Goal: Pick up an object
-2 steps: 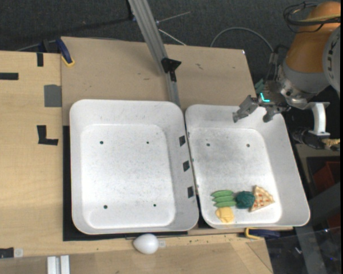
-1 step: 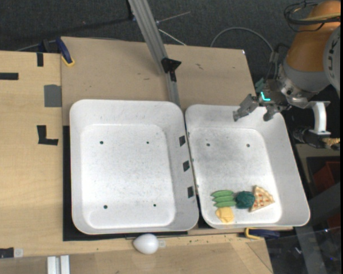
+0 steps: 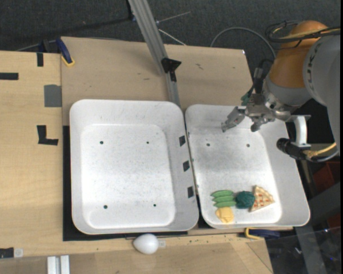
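Observation:
In the right bin [image 3: 240,158], several small toy foods lie near the front edge: a green pea pod [image 3: 222,196], a dark green broccoli piece [image 3: 244,198], a yellow piece [image 3: 224,214] and a pizza slice [image 3: 263,198]. My gripper [image 3: 240,123] hangs over the back of the right bin, well behind these objects. Its two fingers are spread apart, open, with nothing between them.
The left bin [image 3: 126,164] sits beside the right one. A white egg-shaped object [image 3: 146,244] lies on the bench in front of the left bin. A grey metal pole [image 3: 154,39] slants across the back of the bench.

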### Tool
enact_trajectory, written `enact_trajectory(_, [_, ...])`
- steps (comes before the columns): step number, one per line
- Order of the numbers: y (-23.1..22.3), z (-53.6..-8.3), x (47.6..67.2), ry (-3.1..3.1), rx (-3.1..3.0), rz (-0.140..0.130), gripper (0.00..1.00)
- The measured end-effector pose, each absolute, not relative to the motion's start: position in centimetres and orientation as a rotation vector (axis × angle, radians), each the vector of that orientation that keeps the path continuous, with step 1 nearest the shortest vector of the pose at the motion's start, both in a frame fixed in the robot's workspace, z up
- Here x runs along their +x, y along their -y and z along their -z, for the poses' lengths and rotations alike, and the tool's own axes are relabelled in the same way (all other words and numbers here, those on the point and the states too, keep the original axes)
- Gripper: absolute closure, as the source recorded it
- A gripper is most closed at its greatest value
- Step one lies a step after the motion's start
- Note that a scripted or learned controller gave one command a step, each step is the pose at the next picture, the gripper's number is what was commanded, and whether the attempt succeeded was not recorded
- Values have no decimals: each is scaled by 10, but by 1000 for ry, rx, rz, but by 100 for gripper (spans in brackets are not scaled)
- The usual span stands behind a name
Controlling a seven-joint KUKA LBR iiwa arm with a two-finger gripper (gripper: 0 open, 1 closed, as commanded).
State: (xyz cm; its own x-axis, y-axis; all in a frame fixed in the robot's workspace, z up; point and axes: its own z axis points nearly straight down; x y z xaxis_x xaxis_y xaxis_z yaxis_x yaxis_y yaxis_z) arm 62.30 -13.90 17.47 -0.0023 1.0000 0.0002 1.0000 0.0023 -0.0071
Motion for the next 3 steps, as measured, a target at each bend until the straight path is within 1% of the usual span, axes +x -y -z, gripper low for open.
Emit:
enact_trajectory(1, [133,-123,613,2220,-2216,-8,0])
enact_trajectory(2, [132,-87,613,2223,-2218,-5,0])
enact_trajectory(3, [131,-98,613,2224,-2217,-3,100])
